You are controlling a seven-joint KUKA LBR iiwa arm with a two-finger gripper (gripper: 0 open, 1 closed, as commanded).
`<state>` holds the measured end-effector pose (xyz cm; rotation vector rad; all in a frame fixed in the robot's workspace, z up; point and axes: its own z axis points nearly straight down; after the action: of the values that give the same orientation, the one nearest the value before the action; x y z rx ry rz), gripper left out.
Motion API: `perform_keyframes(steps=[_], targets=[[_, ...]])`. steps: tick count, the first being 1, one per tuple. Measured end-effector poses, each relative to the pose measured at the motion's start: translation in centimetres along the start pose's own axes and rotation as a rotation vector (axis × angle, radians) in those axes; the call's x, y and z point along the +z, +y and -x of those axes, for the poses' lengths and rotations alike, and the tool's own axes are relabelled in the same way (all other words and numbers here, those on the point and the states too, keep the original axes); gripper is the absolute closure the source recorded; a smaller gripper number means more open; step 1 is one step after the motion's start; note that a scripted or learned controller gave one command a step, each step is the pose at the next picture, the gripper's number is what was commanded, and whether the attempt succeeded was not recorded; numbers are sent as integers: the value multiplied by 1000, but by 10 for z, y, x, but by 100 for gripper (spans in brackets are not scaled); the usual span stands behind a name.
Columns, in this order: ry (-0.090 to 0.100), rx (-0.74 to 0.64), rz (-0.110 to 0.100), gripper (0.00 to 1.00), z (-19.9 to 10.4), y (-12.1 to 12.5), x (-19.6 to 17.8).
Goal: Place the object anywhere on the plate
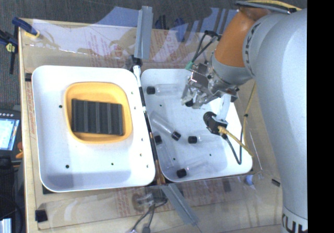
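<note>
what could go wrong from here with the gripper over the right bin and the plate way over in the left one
1. The clear plastic tubes with black caps lie loose and scattered in the right white bin; their see-through, rounded bodies may slip from a grasp.
2. The gripper hovers near that bin's far side, while the yellow plate with a dark ribbed insert sits in the left white bin. Anything carried must cross the raised rims between the bins and could drop there.

Yellow plate [97,92] with dark, seemingly ribbed centre; white bins [47,164].
</note>
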<state>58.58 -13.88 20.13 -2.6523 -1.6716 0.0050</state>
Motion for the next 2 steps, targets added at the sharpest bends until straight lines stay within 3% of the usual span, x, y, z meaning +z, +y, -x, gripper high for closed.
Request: perform_keyframes(steps=[2], targets=[[-2, -389, 4, 100, -95, -16, -11]])
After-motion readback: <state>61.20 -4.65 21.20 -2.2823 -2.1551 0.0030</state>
